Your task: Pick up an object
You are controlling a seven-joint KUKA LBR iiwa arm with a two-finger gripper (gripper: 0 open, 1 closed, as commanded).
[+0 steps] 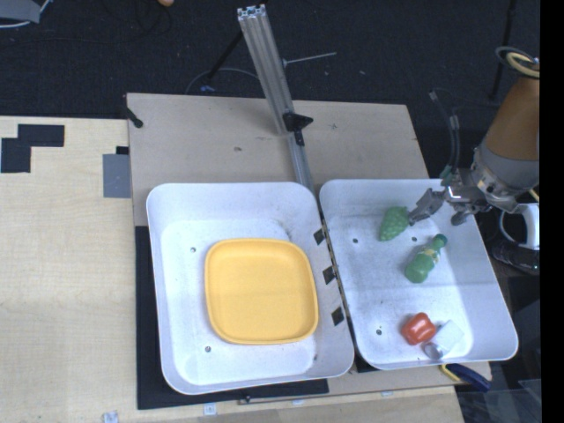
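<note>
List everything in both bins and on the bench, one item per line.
Square yellow plastic plate: one, yellow, middle of the left white bin.
Green broccoli-shaped toy: one, green, top of the right white bin.
Green bottle-shaped toy: one, green, centre of the right bin.
Red toy: one, red, near corner of the right bin.
Grey metal rail: one, behind the bins.
End effector: one, grey, beside the broccoli toy.

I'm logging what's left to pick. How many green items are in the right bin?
2. One green item lies near the bin's upper middle, just left of the gripper; the other, a green bottle-shaped item, lies below it toward the bin's centre. None look hidden.
</note>
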